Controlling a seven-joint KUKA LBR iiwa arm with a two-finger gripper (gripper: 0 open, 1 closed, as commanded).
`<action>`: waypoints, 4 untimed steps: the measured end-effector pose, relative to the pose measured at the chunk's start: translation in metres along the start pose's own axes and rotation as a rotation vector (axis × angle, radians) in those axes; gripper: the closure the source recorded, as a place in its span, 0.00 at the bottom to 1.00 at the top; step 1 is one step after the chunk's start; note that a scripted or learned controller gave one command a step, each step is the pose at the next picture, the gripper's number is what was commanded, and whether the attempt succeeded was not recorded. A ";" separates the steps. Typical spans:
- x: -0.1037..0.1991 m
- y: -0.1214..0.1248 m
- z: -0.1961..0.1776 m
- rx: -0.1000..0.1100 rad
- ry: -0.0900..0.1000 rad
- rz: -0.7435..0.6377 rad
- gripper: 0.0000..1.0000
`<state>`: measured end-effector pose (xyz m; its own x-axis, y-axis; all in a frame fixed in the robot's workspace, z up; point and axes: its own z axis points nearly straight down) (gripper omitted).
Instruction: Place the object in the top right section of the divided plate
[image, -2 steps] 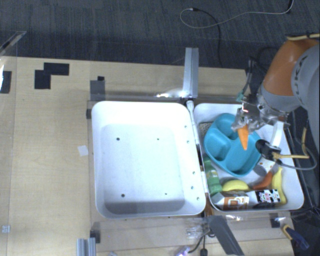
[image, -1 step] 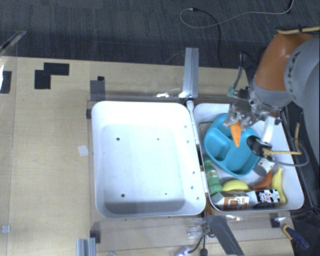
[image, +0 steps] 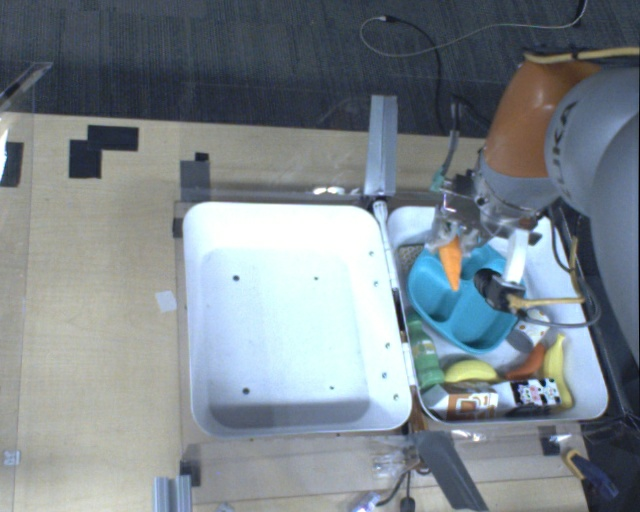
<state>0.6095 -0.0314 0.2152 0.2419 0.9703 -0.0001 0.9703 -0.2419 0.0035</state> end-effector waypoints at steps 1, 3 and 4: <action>-0.082 -0.025 -0.010 0.000 0.000 0.115 1.00; -0.078 0.021 0.017 -0.001 0.000 0.069 1.00; -0.033 0.036 0.006 -0.001 0.001 0.054 1.00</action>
